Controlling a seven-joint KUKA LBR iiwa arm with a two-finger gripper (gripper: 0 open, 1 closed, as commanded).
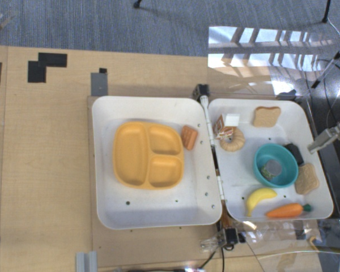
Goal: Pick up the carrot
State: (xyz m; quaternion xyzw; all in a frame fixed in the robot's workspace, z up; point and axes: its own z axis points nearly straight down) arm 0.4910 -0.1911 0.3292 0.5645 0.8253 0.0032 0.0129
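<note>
At the right edge, a grey tip of the gripper (pixel 328 139) pokes in above the right bin (pixel 314 130); whether it is spread or pressed together I cannot tell. Nothing is between its tips, so this looks like the approach step. The carrot (pixel 285 211) lies at the bin's near edge, just beside the banana (pixel 259 199) (below the teal bowl (pixel 276 165)). The next move probably calls for travelling toward that near corner and descending over the carrot's middle.

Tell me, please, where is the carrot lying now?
The carrot lies in the right bin, near its front edge toward the right corner. The banana is just to its left, and the teal bowl sits behind it.
</note>
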